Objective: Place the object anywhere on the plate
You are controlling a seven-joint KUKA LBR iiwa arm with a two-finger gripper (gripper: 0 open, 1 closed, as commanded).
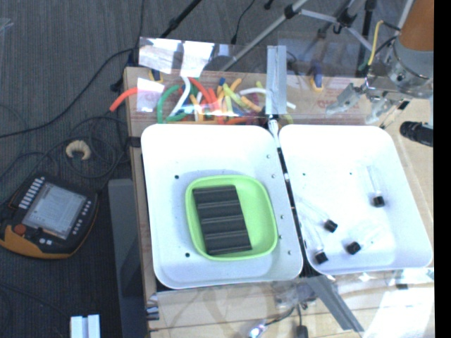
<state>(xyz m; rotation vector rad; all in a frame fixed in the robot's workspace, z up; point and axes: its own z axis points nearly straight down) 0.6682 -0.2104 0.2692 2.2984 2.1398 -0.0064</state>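
The gripper (373,97) hovers beyond the right bin's (402,157) far edge; whether it is spread cannot be told. A dark ridged block (221,219) lies on the green plate (264,213), so placement looks done; retreat follows.

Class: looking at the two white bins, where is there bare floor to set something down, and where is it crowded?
Left bin: a bare strip along the far wall, behind the green plate; a dark ridged block covers most of the plate. Right bin: far half bare; near half crowded with clear tubes.
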